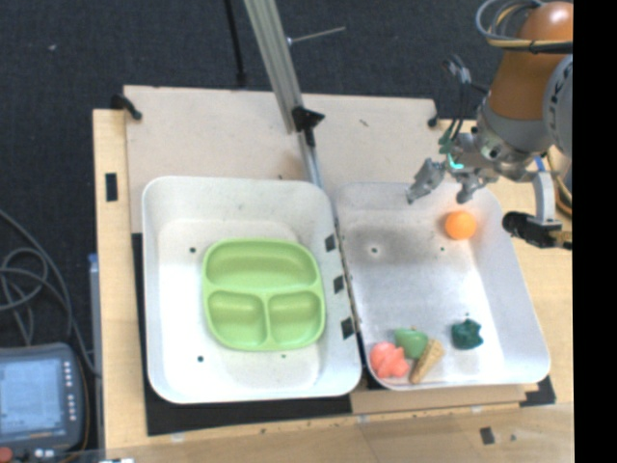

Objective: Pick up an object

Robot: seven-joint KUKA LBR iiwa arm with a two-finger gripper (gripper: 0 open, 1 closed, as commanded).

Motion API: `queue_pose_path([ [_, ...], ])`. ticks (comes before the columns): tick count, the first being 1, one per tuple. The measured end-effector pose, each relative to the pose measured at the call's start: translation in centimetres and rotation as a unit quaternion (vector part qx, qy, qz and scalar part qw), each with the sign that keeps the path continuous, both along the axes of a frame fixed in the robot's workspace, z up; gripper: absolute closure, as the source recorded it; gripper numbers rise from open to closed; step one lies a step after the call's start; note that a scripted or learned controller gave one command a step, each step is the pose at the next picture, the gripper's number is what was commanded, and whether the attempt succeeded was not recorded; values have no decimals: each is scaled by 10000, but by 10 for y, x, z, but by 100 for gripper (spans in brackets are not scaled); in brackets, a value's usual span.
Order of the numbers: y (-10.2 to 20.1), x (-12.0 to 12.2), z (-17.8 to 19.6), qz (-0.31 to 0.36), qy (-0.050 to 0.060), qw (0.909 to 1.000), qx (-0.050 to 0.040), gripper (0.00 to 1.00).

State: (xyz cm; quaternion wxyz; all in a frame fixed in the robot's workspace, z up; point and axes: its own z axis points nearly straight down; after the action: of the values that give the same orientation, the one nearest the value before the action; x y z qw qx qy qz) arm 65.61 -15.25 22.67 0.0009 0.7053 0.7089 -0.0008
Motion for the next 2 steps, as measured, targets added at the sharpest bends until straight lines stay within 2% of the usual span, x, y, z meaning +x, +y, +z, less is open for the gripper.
queue_pose_path([
  [1, -6, 5, -46, -22, 17, 10000, 3, 0],
  [2, 3, 5, -97, -4, 12, 10000, 5, 0],
])
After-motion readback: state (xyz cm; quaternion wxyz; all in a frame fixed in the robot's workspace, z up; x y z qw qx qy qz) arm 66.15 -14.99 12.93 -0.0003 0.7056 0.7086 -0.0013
